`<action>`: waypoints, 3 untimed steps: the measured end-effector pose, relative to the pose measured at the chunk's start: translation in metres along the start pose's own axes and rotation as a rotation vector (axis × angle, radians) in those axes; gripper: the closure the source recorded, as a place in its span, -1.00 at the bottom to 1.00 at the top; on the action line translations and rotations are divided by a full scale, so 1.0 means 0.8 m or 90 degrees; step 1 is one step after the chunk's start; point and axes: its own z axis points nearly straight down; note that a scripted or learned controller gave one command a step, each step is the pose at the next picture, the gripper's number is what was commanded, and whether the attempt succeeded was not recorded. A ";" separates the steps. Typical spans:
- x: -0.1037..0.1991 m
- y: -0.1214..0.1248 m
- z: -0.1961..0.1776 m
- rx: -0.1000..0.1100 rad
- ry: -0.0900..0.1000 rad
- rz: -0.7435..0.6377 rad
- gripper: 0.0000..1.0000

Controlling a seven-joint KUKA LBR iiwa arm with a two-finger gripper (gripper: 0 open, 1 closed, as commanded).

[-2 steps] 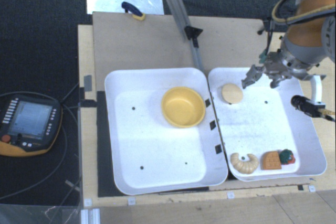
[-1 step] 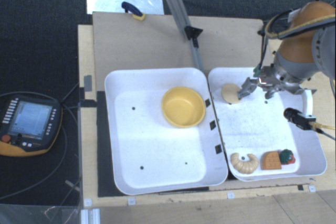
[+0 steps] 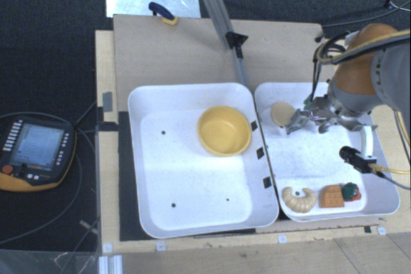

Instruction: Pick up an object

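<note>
In the right bin, a round beige disc lies in the far left corner. My gripper hangs just right of the disc, low over the bin floor. It is open, its left finger close beside the disc, and nothing shows between the fingers. Along the near edge lie a pale croissant-shaped piece, an orange square piece and a small green and red item. A yellow bowl sits in the far part of the left bin.
A metal pole slants across the bench behind the bins. A black cable end from the arm hangs over the right bin's right side. A teach pendant lies on the floor at left.
</note>
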 end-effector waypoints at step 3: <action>0.009 0.002 -0.156 -0.006 -0.001 -0.001 1.00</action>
